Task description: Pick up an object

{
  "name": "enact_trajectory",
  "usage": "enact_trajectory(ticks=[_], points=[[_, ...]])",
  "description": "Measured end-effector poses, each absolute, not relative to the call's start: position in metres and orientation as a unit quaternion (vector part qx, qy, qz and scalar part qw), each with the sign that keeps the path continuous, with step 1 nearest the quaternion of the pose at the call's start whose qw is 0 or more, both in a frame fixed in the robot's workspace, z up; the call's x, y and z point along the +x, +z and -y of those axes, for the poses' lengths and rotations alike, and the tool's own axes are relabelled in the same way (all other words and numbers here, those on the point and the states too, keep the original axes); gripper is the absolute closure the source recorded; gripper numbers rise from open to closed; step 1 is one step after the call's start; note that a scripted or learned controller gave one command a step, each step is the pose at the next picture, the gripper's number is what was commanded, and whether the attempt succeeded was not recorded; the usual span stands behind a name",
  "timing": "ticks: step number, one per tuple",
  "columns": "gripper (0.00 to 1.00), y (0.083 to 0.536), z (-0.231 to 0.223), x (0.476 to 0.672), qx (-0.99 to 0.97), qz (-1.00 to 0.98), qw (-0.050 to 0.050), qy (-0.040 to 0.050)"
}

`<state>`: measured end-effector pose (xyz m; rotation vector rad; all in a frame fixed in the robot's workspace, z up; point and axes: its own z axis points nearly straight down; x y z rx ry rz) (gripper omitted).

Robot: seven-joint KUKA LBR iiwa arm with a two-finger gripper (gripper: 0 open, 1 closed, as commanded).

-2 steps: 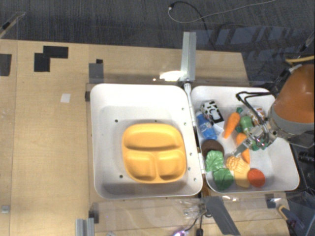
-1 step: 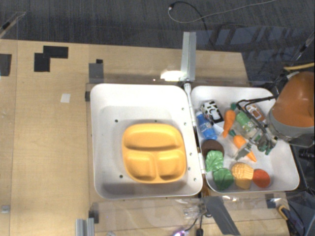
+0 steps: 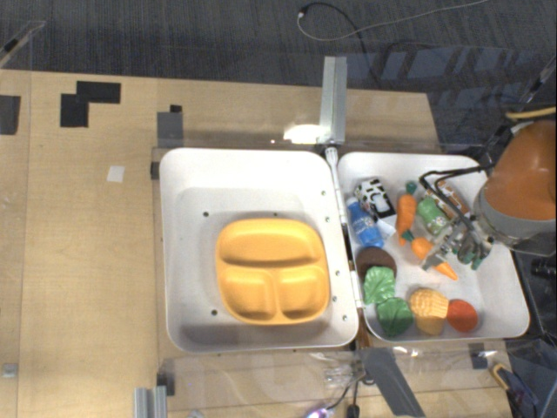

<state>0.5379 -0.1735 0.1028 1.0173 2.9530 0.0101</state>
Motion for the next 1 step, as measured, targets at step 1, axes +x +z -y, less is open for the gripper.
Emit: enact_trajectory(ticks=[1], points=[[1.0, 0.1861, 0.0789, 0.5158, 0.442, -0.897, 0.004, 0.0015]])
